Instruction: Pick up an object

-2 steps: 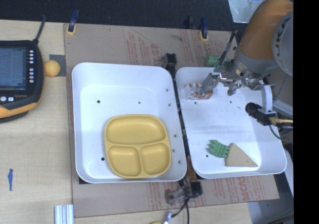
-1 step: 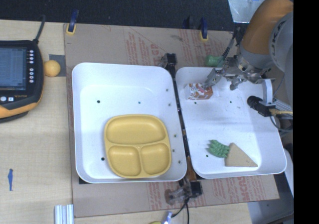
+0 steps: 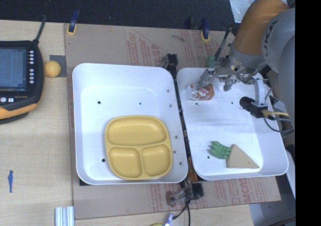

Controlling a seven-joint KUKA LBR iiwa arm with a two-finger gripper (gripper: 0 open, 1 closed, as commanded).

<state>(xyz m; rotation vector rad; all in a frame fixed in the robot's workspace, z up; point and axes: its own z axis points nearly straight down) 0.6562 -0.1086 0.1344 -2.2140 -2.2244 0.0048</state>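
We see the two-finger gripper (image 3: 206,80) low over a small red-and-white crinkled packet (image 3: 201,92) in the right white bin (image 3: 261,170); nothing visibly lifted yet.

Divided tray (image 3: 138,146) in left bin (image 3: 90,82); wedge (image 3: 242,158) in right bin (image 3: 268,142).

Cut-off arm, hidden fingertips, unreadable small things

The arm (image 3: 266,24) ran out past the right edge, so its upper links were cut off. The gripper (image 3: 206,80) hung low over a red-and-white packet (image 3: 201,92), hiding the packet's upper part; its print was too small to read. The handheld control pendant (image 3: 17,82) was cut by the left edge, its screen text blurred.
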